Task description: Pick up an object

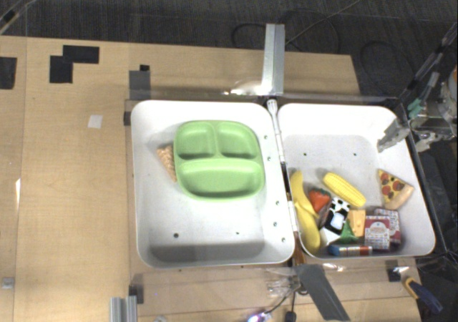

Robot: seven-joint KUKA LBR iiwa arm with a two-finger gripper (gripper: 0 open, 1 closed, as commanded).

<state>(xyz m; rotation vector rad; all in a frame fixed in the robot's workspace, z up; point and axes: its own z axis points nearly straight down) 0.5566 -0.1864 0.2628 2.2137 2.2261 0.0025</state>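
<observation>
A: Where's the gripper [396,134]?
B: At the right bin's [336,124] far right rim; whether it's parted I cannot tell.
A: Nearest object?
B: The pizza slice [394,188] just below, tip toward the gripper. The corn cob [344,189] runs diagonally, the banana [304,211] lengthwise along the left wall

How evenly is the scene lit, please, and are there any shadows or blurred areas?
Camera view: soft, even light; the green tray casts a faint shadow in the left bin, whose near wall is shaded; the gripper at the right bin's edge looks slightly blurred; the toys stay sharp.
</observation>
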